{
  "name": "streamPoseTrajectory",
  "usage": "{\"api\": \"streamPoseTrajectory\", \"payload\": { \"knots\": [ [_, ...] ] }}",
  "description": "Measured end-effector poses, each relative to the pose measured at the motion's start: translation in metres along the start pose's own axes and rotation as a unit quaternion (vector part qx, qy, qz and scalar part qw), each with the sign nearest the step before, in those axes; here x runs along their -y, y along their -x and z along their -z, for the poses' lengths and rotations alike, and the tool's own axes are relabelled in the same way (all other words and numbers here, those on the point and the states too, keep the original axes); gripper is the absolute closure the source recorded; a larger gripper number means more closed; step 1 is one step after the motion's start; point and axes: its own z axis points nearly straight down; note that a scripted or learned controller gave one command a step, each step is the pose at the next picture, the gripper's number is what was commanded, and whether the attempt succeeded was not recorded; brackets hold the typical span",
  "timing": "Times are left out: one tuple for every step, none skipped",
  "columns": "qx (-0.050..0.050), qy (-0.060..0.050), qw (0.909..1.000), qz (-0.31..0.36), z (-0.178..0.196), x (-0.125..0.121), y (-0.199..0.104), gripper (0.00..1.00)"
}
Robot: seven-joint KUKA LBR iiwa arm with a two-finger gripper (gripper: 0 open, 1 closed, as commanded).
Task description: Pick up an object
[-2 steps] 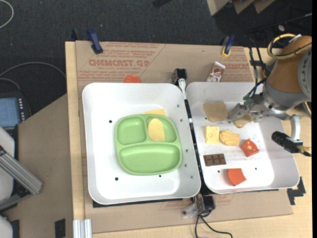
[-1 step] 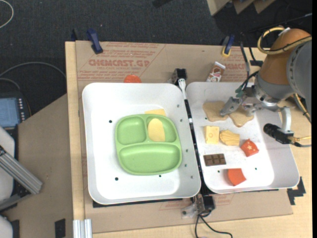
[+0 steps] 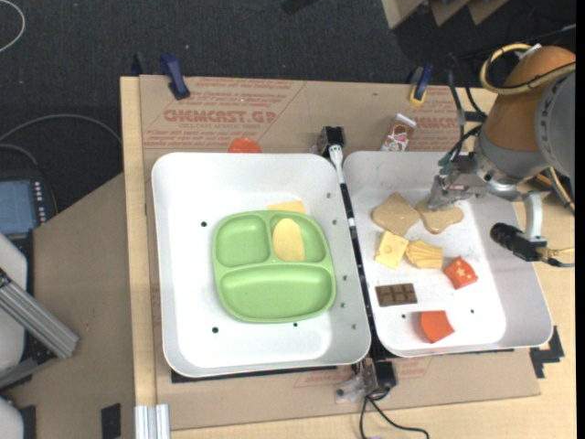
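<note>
We see the hand (image 3: 446, 193) low in the right bin (image 3: 521, 323), right over a tan toast piece (image 3: 441, 218). We cannot tell how the hand is set. Another toast piece (image 3: 395, 214) lies just beside that toast. The green plate (image 3: 272, 282) sits in the other bin, well apart from the toast.
</note>
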Motion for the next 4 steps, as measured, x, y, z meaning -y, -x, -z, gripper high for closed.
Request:
{"api": "streamPoseTrajectory", "payload": {
  "knots": [
    [0.000,-0.001,1.0000,0.000,-0.001,0.000,0.000,0.00],
    [-0.003,-0.006,1.0000,-0.003,-0.014,0.015,0.036,0.00],
    [-0.002,-0.004,1.0000,0.000,-0.015,-0.010,0.019,0.00],
    [-0.001,-0.004,1.0000,0.000,-0.004,-0.009,0.020,1.00]
  ]
}}
